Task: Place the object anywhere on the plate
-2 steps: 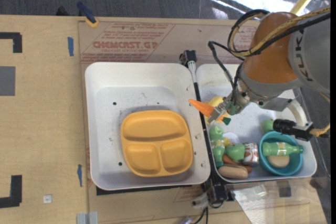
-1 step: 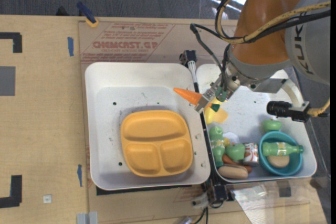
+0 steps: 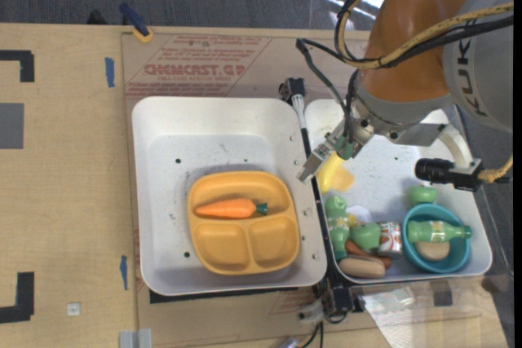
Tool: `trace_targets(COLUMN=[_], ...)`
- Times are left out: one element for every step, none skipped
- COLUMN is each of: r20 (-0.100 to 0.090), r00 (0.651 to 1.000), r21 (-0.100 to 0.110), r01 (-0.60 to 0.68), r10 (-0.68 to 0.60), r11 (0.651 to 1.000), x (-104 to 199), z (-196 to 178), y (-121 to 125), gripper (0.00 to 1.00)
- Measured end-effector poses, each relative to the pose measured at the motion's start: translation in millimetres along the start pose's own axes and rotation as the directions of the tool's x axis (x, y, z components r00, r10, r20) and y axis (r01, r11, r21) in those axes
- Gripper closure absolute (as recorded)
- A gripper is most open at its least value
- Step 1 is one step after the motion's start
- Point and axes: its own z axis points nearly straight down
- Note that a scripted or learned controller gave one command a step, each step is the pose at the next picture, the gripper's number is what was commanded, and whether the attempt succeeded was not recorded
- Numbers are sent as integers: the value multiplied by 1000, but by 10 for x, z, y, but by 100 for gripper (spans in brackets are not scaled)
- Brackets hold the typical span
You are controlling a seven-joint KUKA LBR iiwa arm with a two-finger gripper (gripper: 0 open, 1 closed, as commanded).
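Above the right bin (image 3: 481,253), the gripper (image 3: 330,155) fingers clamp a yellow object (image 3: 336,174) hanging beneath them.

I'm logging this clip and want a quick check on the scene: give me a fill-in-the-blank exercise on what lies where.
1. The carrot lies in the plate's ____ compartment.
2. The plate sits in the ____ bin.
3. The teal bowl holds a green ____.
4. Just below the gripper is a piece of the colour ____.

Missing words: largest (top); left; bottle; yellow
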Motion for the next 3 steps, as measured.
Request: trace_targets(r20=[5,8,-13], r00=[986,985,997], r21=[-5,-7,12], r01=[169,171,80], r10=[-169,-171,-80], r11=[986,985,997], x=[229,222,922], z=[-479,-572,392], y=[-150,-132,166], gripper=[0,100,100])
